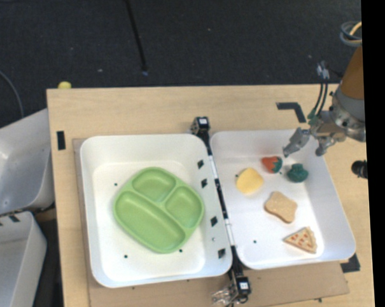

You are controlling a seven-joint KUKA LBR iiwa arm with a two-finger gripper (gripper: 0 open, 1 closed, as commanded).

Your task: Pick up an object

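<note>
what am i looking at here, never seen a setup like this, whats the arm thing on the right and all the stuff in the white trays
This is one picture from a camera fixed above a wooden bench, looking down at a slant. The grey and orange thing at the right is a robot arm; its two-finger gripper hangs over the right white bin, jaws spread, holding nothing. Its job is to pick something up.

The right bin holds toy food: a small red piece, a dark green piece, a yellow rounded lump, a tan bread slice and an orange pizza wedge. The left white bin holds a green divided plastic plate.
</note>
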